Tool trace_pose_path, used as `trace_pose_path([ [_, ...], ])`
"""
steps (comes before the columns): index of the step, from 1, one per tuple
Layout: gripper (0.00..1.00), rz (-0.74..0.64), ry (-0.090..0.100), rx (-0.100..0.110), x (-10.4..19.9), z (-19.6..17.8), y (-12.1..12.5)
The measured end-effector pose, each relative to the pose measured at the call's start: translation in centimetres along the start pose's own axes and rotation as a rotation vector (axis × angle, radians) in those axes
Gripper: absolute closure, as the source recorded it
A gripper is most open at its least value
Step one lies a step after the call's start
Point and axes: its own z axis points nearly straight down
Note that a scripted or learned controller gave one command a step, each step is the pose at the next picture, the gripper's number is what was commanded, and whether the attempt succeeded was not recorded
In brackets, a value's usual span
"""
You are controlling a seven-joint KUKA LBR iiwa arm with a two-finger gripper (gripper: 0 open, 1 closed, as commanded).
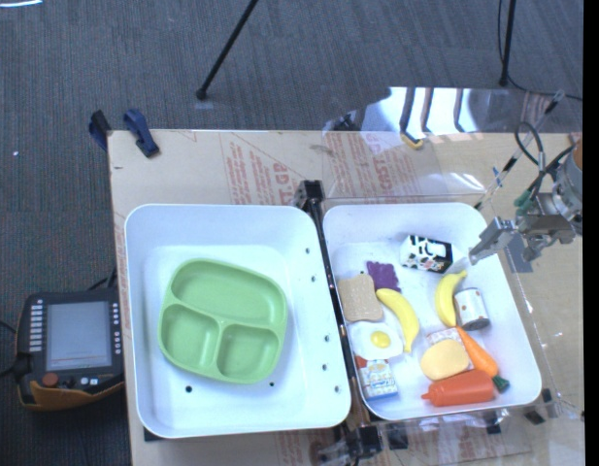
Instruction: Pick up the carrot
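The carrot (479,353) is a slim orange piece lying at a slant in the right bin (377,223), near its front right corner, with a green tuft at its lower end. It rests against a yellow round piece (445,360) and sits just in front of a small can (471,309). My gripper (499,254) hangs over the bin's right rim, well behind the carrot and apart from it. Its fingers (483,246) are spread open, with nothing between them.
The right bin also holds two bananas (400,315), a bread slice (359,298), a fried egg (376,339), a purple piece (382,275), a black-and-white carton (426,252) and a thick orange-red piece (461,389). A green divided plate (223,320) lies in the left bin (144,260).
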Motion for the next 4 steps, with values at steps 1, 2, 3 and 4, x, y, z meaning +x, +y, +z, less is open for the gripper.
trace_pose_path([
  [1, 0.0, -0.248, 0.004, 0.006, -1.8, 13.4, -3.1],
  [2, 0.0, -0.111, 0.003, -0.017, -1.5, 17.8, -7.2],
  [3, 1.0, -0.104, -0.007, -0.029, -1.9, 16.6, -6.9],
  [4, 0.0, -0.103, -0.006, -0.027, -1.9, 16.7, -7.0],
])
